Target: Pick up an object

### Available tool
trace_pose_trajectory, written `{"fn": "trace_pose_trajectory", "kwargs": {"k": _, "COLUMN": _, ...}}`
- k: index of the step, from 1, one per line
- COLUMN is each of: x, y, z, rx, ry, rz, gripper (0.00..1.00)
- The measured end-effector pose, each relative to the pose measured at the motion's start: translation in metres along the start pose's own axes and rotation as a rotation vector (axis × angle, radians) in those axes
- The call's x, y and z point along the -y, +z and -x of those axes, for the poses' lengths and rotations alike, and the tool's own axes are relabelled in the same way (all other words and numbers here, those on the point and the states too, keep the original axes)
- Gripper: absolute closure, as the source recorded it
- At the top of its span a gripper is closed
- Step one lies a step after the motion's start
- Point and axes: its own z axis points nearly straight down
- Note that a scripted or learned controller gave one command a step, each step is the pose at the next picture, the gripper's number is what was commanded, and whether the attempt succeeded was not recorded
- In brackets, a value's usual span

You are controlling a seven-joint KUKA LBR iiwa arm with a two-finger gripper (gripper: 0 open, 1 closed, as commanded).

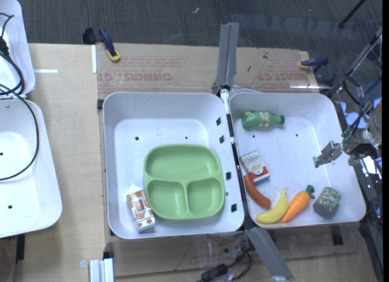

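Note:
My gripper (346,158) hovers over the right side of the right bin (285,101), with its fingers (326,154) apart and nothing between them. Just below it, in the bin's front right corner, lies a small can with a green label (327,202). Left of the can are an orange carrot (296,205), a yellow banana (273,209) and a red sausage (258,192). A small white and red carton (254,165) sits by the bin's left wall. A green bottle (262,119) lies on its side near the back.
The left bin (158,107) holds a green divided plate (183,182) and a small orange and white carton (140,209) at its front left. A grey divider post (228,56) stands between the bins at the back. White trays (24,171) with a black cable sit at far left.

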Motion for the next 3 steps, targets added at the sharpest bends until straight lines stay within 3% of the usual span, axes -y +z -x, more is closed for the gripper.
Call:
{"fn": "trace_pose_trajectory", "kwargs": {"k": 1, "x": 0.016, "y": 0.1179, "z": -0.0209, "rx": 0.0, "ry": -0.165, "rz": 0.002, "gripper": 0.0}}
{"fn": "trace_pose_trajectory", "kwargs": {"k": 2, "x": 0.0162, "y": 0.1125, "z": -0.0203, "rx": -0.002, "ry": -0.16, "rz": -0.002, "gripper": 1.0}}
{"fn": "trace_pose_trajectory", "kwargs": {"k": 3, "x": 0.0162, "y": 0.1125, "z": -0.0203, "rx": -0.002, "ry": -0.161, "rz": -0.002, "gripper": 0.0}}
